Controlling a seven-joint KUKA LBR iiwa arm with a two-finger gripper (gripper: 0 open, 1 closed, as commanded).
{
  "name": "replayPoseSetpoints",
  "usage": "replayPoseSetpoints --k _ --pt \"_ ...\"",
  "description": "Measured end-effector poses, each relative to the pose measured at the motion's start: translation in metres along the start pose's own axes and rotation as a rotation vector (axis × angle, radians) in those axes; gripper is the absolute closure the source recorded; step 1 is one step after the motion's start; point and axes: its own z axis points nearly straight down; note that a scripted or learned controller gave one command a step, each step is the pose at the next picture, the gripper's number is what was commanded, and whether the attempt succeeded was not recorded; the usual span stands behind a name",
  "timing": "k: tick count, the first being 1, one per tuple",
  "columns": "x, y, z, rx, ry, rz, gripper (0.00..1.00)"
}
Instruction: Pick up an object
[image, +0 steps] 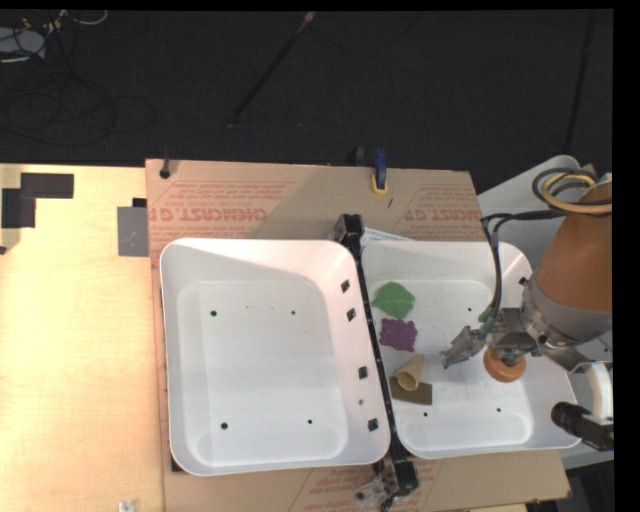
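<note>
Over the right bin (515, 425) my pincer (470, 347) hangs low, reaching in from the right with the orange band of my arm (585, 265) bulking up behind it. I cannot tell how the pincer is set from here — the metal parts blur together, and nothing shows between them. Just behind the pincer, toward my wrist, sits an orange round object (505, 365), close against the hardware; whether it touches, I cannot tell.

Ahead of the pincer, toward the divider between the bins, the objects lie in a loose column: a green piece (394, 298) farthest up, a purple piece (398, 334) right below it, then a tan cone-like piece (408, 376) touching a dark brown flat piece (415, 393). All four rest on the bin floor, apart from the pincer — none of them lifted.

Beyond those, past the black clips on the divider, the left bin (190, 440) shows its white floor. Both bins sit on cardboard (250, 205) laid over the wooden counter (70, 350).
</note>
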Motion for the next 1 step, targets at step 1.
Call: replayPoseSetpoints --k 1 --pt "-0.0625 -0.0104 -0.1925 -0.020 -0.008 0.003 0.00"
